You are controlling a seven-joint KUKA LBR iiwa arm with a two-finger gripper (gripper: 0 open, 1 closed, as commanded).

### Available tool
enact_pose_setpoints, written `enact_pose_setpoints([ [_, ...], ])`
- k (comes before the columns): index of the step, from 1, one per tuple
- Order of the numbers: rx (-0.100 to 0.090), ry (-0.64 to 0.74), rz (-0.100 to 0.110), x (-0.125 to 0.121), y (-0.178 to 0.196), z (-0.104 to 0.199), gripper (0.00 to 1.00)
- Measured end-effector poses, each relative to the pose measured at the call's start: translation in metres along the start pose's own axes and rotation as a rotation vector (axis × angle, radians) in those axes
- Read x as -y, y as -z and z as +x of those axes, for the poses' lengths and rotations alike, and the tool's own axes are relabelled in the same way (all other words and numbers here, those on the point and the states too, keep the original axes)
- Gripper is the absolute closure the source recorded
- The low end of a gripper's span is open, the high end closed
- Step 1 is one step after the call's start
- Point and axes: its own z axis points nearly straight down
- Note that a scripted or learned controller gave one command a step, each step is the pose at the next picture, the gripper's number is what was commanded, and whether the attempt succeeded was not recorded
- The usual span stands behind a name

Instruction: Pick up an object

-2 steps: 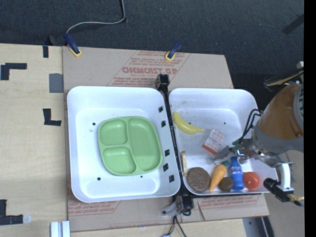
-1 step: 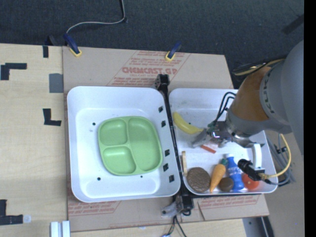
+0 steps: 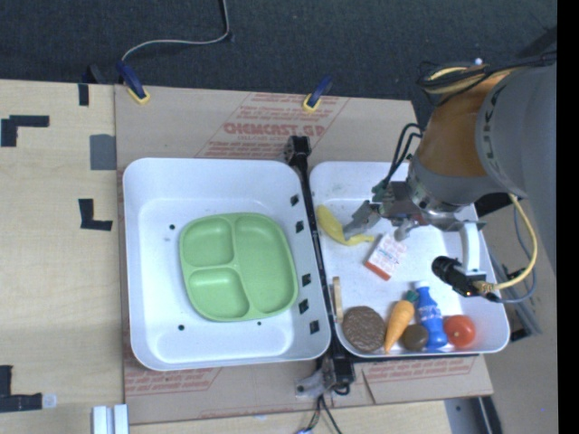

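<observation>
A: Right bin (image 3: 355, 174): where is the open floor?

B: Upper left part, above the banana (image 3: 333, 227), is bare. The gripper (image 3: 384, 221) and arm hang over the middle and upper right, blocking approach there.

A: Front edge?

B: Crowded. Brown round piece (image 3: 364, 327), carrot (image 3: 398, 322), blue bottle (image 3: 430, 317) and tomato (image 3: 460, 331) sit close together along the near wall. The small white and red card (image 3: 387, 257) lies alone between that row and the banana.

A: Left bin (image 3: 145, 242)?

B: Green divided plate (image 3: 239, 266) takes the centre; a bare strip runs all round it.

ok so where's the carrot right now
The carrot lies in the right bin, near its front edge, between the brown round cookie on its left and the blue bottle on its right.
</observation>
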Motion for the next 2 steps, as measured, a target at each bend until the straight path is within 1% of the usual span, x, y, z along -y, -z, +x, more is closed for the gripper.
enact_pose_setpoints([
  [1, 0.002, -0.002, -0.002, 0.0, -0.085, -0.059, 0.0],
  [2, 0.002, -0.002, -0.003, 0.027, -0.098, -0.097, 0.0],
])
